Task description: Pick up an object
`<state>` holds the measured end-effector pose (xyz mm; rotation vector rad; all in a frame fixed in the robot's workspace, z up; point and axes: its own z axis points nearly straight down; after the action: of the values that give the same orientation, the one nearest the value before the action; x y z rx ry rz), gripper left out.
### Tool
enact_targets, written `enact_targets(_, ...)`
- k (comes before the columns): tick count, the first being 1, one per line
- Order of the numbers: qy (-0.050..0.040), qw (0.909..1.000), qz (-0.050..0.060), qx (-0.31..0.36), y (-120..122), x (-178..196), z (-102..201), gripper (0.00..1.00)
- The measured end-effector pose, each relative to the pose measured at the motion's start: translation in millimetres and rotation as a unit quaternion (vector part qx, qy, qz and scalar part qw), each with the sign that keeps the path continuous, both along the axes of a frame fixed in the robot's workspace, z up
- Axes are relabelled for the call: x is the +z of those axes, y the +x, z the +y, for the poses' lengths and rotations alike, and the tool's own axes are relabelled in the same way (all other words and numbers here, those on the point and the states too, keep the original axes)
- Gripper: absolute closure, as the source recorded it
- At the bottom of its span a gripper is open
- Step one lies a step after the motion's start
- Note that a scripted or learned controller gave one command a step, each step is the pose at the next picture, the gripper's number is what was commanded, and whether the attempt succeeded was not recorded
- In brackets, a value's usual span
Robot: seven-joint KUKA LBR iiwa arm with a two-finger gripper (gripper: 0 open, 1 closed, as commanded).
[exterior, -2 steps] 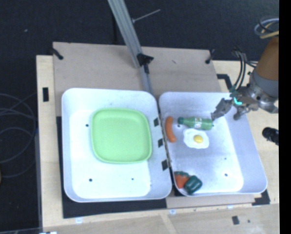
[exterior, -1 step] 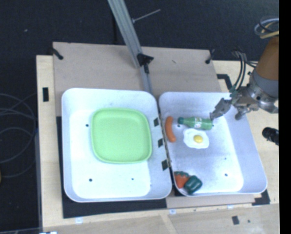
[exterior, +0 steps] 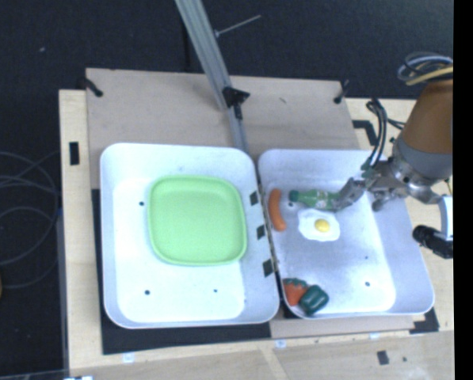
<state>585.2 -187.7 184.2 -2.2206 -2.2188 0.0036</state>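
Dark carpet-like flooring surrounds a pale wooden desk (exterior: 78,212) seen from above at a slant, with loose cables at the left edge. On it sit two shallow white bins side by side.

Left bin (exterior: 125,172): one light green square plate (exterior: 196,218) lies flat near the middle, with bare white floor on every side of it.

Right bin (exterior: 394,275): a small orange sausage-shaped toy (exterior: 276,210) lies close to the left wall. Just right of it is a green leafy toy vegetable (exterior: 307,198), and below that a toy fried egg (exterior: 319,227), white with a yellow yolk. In the near left corner, an orange-red piece (exterior: 294,290) and a dark green piece (exterior: 314,298) touch each other. The bin's right half and centre floor are bare.

No brand or writing can be read anywhere.

From the right, the grey arm with its orange band (exterior: 432,121) reaches over the right bin. Its pincer (exterior: 343,198) sits low beside the green vegetable's right end, just above the egg. Whether the pincer is released or clenched cannot be told.

A grey metal pole (exterior: 207,42) rises from the far side between the bins.
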Motion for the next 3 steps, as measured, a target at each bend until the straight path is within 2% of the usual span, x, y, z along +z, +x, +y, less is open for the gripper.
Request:
enact_targets(1,0.0002,1.0,0.001,0.0,-7.1,-57.5,6.3,0.0)
enact_targets(2,-0.0008,1.0,-0.002,0.0,-6.7,-83.0,5.3,0.0)
enact_targets(3,-0.0004,1.0,-0.005,0.0,-5.0,-69.9,5.6,1.0)
